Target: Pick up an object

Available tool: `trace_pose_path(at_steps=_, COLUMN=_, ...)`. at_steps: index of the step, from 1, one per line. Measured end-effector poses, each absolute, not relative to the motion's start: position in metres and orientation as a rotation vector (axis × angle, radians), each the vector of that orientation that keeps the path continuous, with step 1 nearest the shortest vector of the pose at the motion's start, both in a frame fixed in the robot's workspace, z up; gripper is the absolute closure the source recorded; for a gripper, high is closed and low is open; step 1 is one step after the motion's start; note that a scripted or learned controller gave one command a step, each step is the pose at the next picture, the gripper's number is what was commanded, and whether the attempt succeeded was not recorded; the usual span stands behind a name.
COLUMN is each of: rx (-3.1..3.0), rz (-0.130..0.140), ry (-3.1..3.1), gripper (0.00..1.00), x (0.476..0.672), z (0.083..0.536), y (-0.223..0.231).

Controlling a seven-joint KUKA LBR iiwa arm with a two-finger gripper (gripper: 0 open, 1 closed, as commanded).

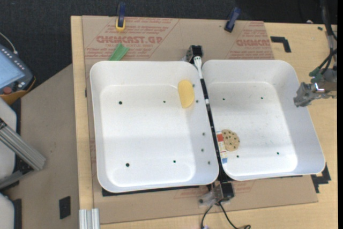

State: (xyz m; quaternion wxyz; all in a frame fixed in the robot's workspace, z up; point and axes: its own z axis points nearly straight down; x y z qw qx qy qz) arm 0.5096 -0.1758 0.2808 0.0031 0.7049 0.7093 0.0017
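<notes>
A pale yellow oblong object lies in the left bin, close to its upper right corner. A round brown cookie-like object with dark spots rests in the right bin, near its lower left side. A small red, white and blue piece lies just beside the cookie, against the divider between the bins.
A small grey metal piece with thin cables sits at the right bin's right rim. Blue clamps hold the cardboard sheet at the back. A green strip lies on the cardboard behind the left bin.
</notes>
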Motion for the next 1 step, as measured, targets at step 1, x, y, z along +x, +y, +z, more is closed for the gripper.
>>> trace_pose_path(at_steps=1, rx=2.219, rz=0.001, ry=2.227, gripper=1.00, x=0.4967, z=0.2832, y=-0.1435)
